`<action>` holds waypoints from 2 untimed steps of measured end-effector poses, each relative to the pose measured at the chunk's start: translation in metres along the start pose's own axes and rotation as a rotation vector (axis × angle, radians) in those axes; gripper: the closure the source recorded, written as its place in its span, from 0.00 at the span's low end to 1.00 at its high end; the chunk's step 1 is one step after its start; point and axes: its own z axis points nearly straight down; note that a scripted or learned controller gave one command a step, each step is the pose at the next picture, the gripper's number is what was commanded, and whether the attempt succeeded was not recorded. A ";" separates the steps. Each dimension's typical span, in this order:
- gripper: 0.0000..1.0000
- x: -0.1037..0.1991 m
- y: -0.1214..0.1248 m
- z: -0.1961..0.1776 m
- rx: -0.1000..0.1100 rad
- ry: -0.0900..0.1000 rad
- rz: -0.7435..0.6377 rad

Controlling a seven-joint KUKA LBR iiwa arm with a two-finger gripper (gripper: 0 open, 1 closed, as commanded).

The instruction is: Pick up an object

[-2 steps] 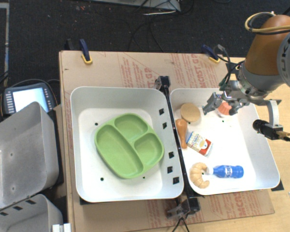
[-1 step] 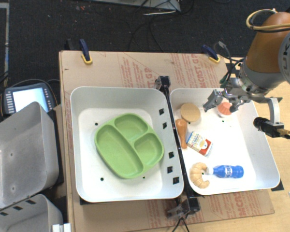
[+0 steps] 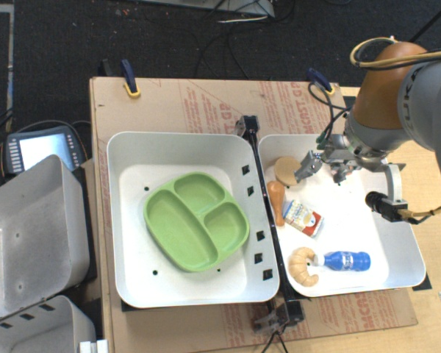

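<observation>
The two-finger pincer [image 3: 325,165] hangs over the far part of the right white bin [image 3: 404,248], fingers spread apart with nothing between them. Just to its left lies a round tan disc [image 3: 286,170], touching an orange carrot-shaped piece [image 3: 278,201]. Nearer the camera sit a small white-and-red carton [image 3: 303,218], a blue plastic bottle [image 3: 345,261] and a tan croissant [image 3: 303,264]. A green divided plastic plate [image 3: 197,220] fills the left white bin [image 3: 125,197].

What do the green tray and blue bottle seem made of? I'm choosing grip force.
Green tray: looks like moulded plastic, matte, with an even colour and rounded compartment walls. Blue bottle: probably glossy plastic, going by the bright highlights along its side and its white cap; too small to be sure.
</observation>
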 end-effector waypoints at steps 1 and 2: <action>0.00 0.010 -0.001 0.050 -0.002 -0.001 0.001; 0.00 0.007 0.000 0.060 -0.011 -0.007 0.007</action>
